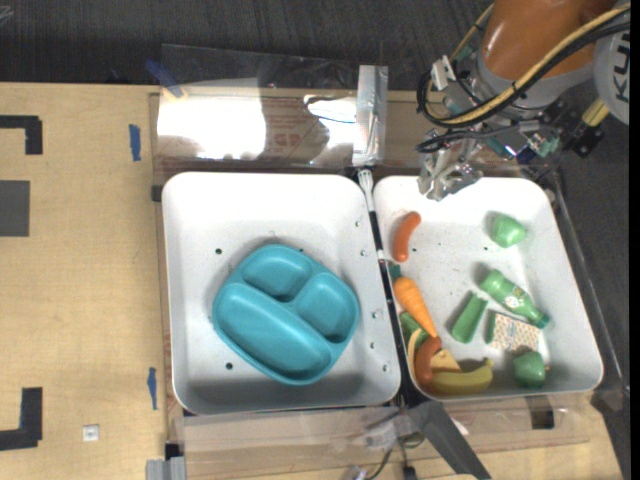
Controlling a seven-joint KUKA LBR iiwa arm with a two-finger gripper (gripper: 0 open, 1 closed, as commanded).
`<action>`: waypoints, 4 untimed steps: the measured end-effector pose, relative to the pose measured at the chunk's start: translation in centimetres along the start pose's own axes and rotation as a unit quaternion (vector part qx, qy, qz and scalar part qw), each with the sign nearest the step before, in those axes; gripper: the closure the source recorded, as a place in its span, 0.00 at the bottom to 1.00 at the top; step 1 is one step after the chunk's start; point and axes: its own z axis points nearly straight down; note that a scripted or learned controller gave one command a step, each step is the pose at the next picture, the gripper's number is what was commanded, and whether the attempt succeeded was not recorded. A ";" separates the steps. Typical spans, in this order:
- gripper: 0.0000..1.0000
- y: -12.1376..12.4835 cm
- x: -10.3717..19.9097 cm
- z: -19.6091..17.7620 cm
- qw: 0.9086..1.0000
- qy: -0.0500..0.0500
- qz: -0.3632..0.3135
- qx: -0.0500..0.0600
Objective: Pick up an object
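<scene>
Grey arm (pixel 545 28) with orange band entering from upper right, wrist angled downward, jaws indistinct

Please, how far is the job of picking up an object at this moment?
Nothing looks picked yet. The pincer hangs over the far rim of the right bin, with no item seen between its tips. The orange sausage, carrot and green bottle lie in that bin. Descending, gripping and lifting are left.
</scene>
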 end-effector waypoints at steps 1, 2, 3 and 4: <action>1.00 -1.6 1.0 -7.1 1.000 -0.002 0.028 0.002; 1.00 0.2 5.3 -1.3 0.998 0.003 -0.059 -0.002; 1.00 0.6 -0.4 -0.2 0.994 0.000 -0.108 -0.001; 1.00 5.9 -4.4 -2.4 0.994 -0.001 -0.108 0.000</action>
